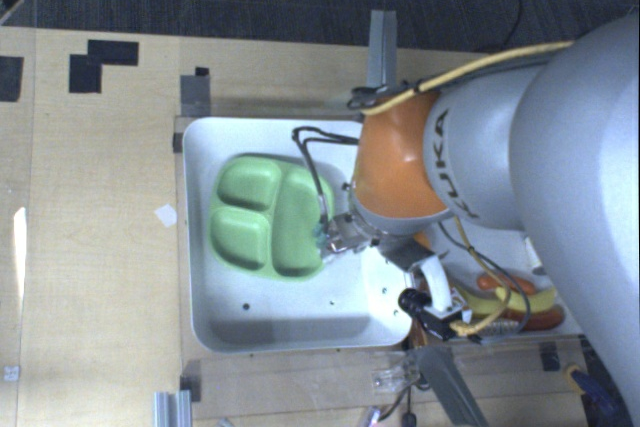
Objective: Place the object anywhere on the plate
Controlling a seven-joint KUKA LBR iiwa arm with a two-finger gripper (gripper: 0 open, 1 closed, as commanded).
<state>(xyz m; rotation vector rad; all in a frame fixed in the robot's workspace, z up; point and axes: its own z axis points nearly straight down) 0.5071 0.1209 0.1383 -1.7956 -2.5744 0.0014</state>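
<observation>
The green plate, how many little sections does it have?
3. On the plate, two small sections sit on its left side, one above the other, and one long section runs down its right side, partly hidden by the gripper.

We see the wooden bench (90, 245) carrying a white bin (200, 245), with black markings (100, 63) beyond the bin's far-left corner.

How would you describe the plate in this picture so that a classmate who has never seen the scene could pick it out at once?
Find the shallow white bin on the left side of the bench. The plate lies inside it, toward the right wall, just beside the arm's orange band. It is the light green thing with rounded corners, divided into three compartments: two small on the left and one long on the right.
</observation>
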